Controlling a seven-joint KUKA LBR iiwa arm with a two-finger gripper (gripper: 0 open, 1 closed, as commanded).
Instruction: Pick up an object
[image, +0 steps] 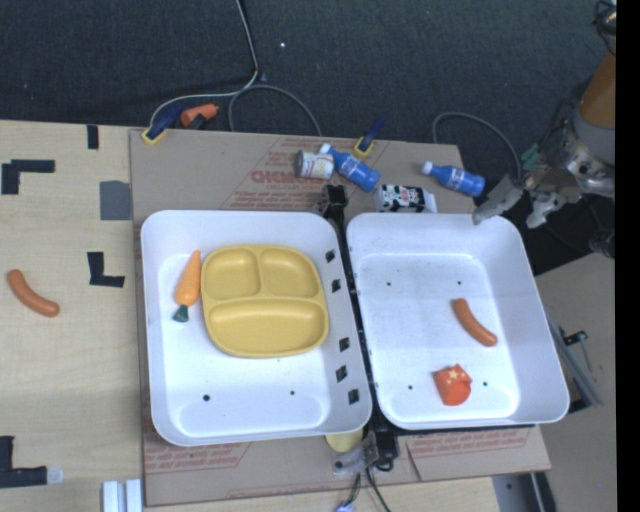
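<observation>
1. You are looking at two candidates lying in the right bin (520, 260): a sausage (474, 322) is resting diagonally near the middle of its right half, and a small red-orange piece (453, 384) is sitting close to the near edge, just below the sausage and apart from it.
2. In the left bin (160, 330) a yellow divided tray (265, 300) is occupying the centre, and a toy carrot (188, 280) is lying alongside the tray's left edge, its green end pointing toward the near side.
3. Your gripper (525, 203) is hanging outside the right bin, just past its far right corner, with nothing between its fingers; the two fingers are showing as spread apart, one grey tip pointing toward the bin's corner.
4. The arm (600, 110) is entering from the right edge, its orange band showing above the wrist.
5. Beyond the bins' far edges, on the cardboard sheet (200, 180), two blue-and-white bottles (352, 168) (455, 179) are lying on their sides, with a black-and-white packet (405, 198) between them.
6. On the wooden bench (60, 220), well left of the bins, a second sausage (33, 293) is lying alone.
7. An orange-handled clamp (185, 118) is gripping the cardboard's far left corner.
</observation>
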